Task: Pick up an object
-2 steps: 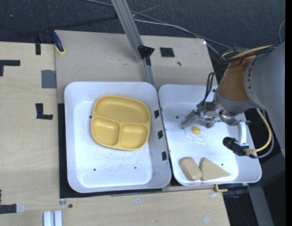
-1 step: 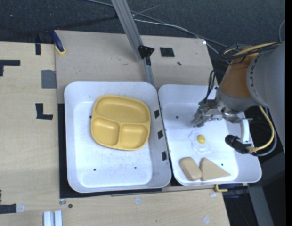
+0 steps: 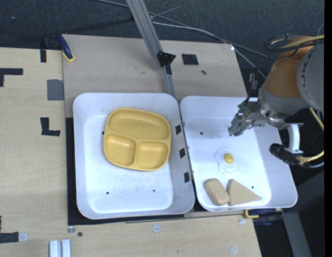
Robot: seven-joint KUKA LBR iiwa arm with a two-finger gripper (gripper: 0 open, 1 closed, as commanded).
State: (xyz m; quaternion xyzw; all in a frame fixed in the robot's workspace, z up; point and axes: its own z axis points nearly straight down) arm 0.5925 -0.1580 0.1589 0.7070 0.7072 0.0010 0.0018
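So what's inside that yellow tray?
Nothing that I can see: the yellow tray has three bare compartments and sits alone in the left bin. Whatever lies under the tray is covered.

Pale wooden bench – dark carpet floor behind it.

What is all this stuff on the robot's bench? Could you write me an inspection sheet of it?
Surface: wooden bench bearing a left bin and a right bin, side by side.
Job's things: yellow divided plate in the left bin; toy fried egg, bread roll and tan wedge in the right bin.
Clutter: nothing seen.
Grippers: gripper over the right bin, holding nothing visible.
Cables: thin cable across the dark floor behind.
Surroundings: slanting metal pole, black tape marks.
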